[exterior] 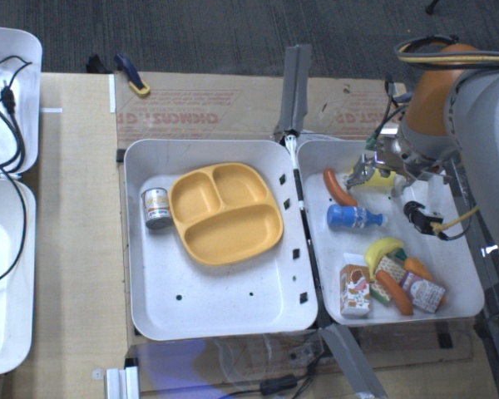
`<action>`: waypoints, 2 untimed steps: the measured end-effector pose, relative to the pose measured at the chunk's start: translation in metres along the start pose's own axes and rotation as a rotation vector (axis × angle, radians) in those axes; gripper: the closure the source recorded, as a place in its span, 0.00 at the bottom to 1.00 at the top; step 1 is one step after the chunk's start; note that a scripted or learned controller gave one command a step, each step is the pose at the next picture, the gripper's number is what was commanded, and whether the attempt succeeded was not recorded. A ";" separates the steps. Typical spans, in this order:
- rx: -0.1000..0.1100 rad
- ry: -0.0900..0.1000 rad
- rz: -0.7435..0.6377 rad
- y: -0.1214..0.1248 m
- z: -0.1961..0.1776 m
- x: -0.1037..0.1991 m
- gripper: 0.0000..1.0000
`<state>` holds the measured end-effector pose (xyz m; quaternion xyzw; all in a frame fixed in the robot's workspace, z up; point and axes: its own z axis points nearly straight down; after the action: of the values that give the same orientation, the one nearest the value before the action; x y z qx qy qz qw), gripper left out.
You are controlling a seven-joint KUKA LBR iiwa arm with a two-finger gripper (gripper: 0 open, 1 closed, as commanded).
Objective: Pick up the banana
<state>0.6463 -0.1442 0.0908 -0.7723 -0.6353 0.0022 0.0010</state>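
The banana (382, 251) is a short yellow curve in the right bin (457, 248), near its middle. It lies against a pile of food packets just below it. My gripper (364, 173) hangs low over the far part of the same bin, well up-view of the banana and apart from it. A red sausage (339, 188) lies just left of the gripper. A small yellow thing (382, 181) sits right under the gripper, partly hidden by it. Nothing shows held in the gripper.
A blue bottle (354, 217) lies between the gripper and the banana. A juice carton (355, 291), a carrot (394, 293) and snack packets (416, 284) crowd the near right bin. The left bin (224, 306) holds a yellow divided plate (226, 213) and a small can (156, 208).
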 end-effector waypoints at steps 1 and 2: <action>0.002 -0.002 -0.003 0.000 -0.009 -0.001 1.00; -0.004 0.000 0.021 0.014 -0.224 -0.010 1.00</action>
<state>0.6592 -0.1568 0.3150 -0.7788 -0.6273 0.0010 -0.0007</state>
